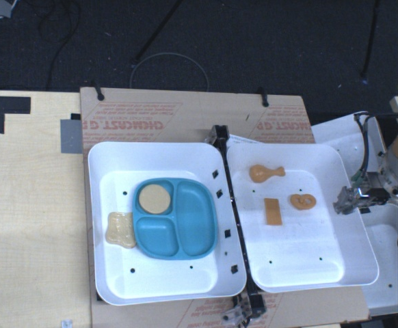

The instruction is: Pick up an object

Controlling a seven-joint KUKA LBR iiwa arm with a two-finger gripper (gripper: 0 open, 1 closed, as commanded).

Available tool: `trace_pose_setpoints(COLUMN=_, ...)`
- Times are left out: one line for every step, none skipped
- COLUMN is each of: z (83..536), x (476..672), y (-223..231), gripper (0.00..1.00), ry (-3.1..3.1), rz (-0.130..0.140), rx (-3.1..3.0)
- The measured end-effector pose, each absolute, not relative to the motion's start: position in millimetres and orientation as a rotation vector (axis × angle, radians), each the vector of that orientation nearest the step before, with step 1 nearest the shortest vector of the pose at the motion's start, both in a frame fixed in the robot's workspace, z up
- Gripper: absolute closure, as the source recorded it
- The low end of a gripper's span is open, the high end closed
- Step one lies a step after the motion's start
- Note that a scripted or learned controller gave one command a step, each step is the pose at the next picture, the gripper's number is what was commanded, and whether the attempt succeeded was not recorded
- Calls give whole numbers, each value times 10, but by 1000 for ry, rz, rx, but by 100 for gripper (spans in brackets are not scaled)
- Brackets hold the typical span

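While gripper hung at right bin rim, finger state couldn't be told; orange block lay well left of fingers. Judged light, stiff; grip across narrow sides.

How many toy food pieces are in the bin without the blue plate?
3, all in the right bin: a drumstick shape near the back, a brown rectangular piece in the middle, and a pretzel-like piece to its right.

Two shallow white plastic bins side by side, left bin, right bin, brown cardboard sheet beneath them, pale wooden bench top, dark carpet with black cables behind
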State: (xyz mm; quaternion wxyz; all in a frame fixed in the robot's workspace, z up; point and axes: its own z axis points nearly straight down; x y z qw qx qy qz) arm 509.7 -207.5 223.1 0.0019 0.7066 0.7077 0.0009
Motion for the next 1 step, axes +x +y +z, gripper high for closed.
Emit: trace_pose_setpoints(z=2660, x=5104, y=-2082, gripper=100, ry=2222, rz=1, rx=2218)
